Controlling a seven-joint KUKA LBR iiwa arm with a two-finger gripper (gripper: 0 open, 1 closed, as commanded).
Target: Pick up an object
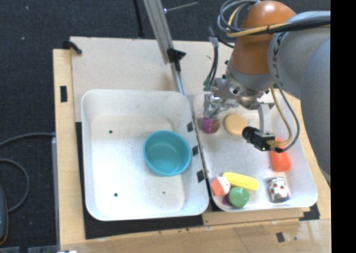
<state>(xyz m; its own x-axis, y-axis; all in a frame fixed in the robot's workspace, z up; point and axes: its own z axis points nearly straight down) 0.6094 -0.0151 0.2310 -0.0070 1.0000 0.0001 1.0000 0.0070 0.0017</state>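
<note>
- The gripper (210, 114) hangs below the orange-banded wrist, over the far left corner of the right bin (303, 175), close beside the wall shared with the left bin (89, 135).
- Directly under the fingertips sits a small purple object (209, 125). It is rounded, dull purple to magenta, with a lighter patch on top; finer detail is too small to make out.
- Pincer state: cannot tell. The metal finger parts blur into the purple object, and the view does not settle whether the object lies between them or merely beneath them.
- Just right of the purple object, on the bin floor, lies a round tan disc (235, 124), flat and pale yellow-brown.
- A black fitting with cables (257, 137) hangs from the arm, near the disc and towards the right wall.
- An orange block (281, 160) rests near the right wall of the right bin.
- Along the near edge of the right bin, from left to right: a red and white piece (220, 185), a green rounded item (238, 197) with a yellow oblong item (241, 180) behind it, and a small patterned can (278, 189) near the near right corner.
- The left bin holds a blue bowl (167, 153), upright, towards its right wall.
- Both bins rest on a light wooden bench (111, 63).
</note>
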